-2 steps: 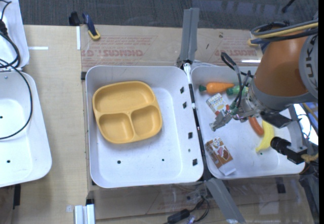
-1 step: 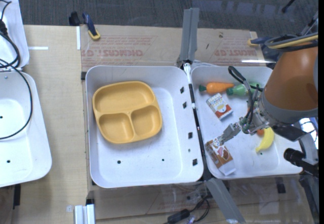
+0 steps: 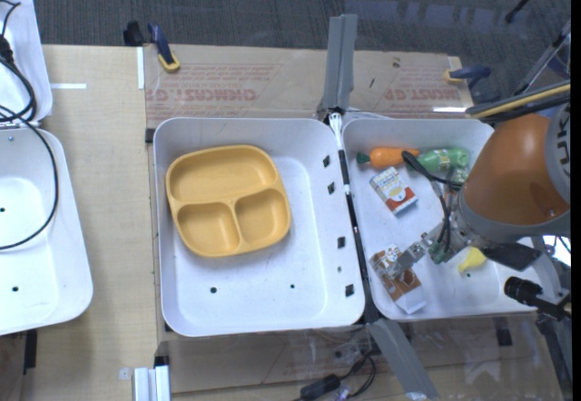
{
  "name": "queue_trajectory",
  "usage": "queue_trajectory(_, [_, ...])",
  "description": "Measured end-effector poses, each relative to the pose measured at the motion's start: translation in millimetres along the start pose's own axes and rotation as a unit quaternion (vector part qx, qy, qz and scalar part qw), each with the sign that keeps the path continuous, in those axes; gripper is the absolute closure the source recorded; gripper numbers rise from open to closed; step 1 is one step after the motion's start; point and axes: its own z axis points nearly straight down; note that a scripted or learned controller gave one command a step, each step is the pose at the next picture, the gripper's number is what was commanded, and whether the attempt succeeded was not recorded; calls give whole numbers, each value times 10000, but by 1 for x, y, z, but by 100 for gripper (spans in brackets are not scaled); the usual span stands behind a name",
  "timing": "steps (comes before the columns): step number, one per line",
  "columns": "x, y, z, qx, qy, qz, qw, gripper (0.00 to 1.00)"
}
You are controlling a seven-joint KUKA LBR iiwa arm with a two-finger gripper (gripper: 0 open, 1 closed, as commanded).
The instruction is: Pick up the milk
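The milk [image 3: 395, 189], a small carton, lies flat near the back of the right bin [image 3: 436, 307], just below a carrot [image 3: 388, 156]; the gripper [image 3: 434, 249] hangs nearer a brown packet [image 3: 397, 277], so I'd fear it grabs that instead; its opening I cannot tell.

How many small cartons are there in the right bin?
2. One carton lies near the bin's middle, below the carrot. The other carton lies at the front edge, beside the pincer. The arm may hide more.

Yellow divided tray [image 3: 229, 200] (three compartments) in left bin [image 3: 172, 299].
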Motion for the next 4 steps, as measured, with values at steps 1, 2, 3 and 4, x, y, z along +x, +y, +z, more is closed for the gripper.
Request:
queue_trajectory(1, [-2,0,6,-12,28,691,9976,0])
queue_trajectory(2, [-5,-1,6,-27,21,1273,9919,0])
queue_trajectory(3, [-7,0,5,-52,-13,830,9965,0])
queue_trajectory(4, [-6,2,5,-67,-57,415,9991,0])
